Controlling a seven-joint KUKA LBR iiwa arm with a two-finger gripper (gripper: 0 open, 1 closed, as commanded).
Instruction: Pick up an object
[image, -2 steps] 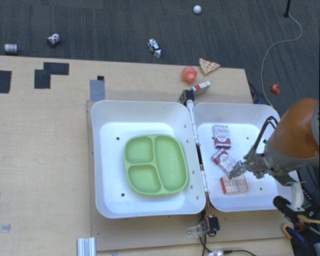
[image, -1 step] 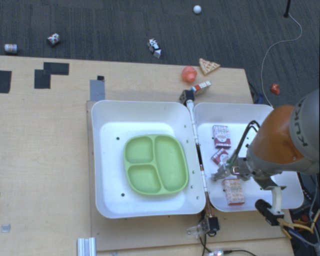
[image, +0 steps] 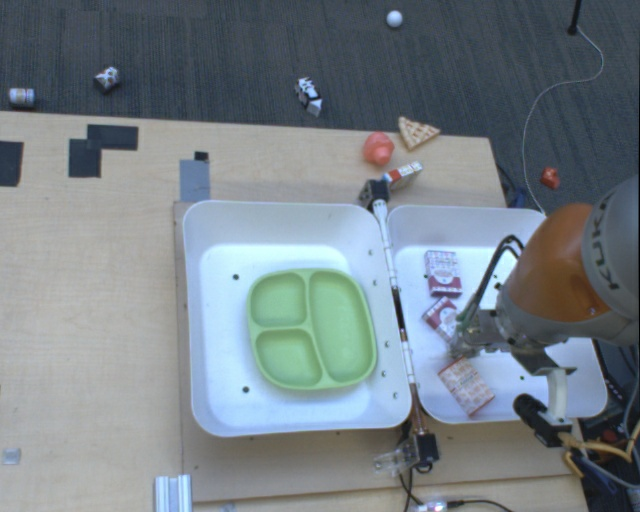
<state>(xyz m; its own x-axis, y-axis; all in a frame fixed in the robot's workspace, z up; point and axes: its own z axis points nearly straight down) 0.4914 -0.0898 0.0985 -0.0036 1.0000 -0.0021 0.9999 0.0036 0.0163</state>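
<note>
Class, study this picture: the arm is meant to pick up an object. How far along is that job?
Done: the arm has reached into the right bin, its pincer low among the red-and-white packets. In hand: nothing visibly gripped; each packet, including the lowest packet, lies on the bin floor. Left: grasping one and lifting it.

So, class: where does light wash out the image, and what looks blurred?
Camera view: glare bleaches the left white plastic bin around the light green three-section tray; the grey arm with an orange band looks soft and blurred; the small red-and-white packets lack legible print.
</note>
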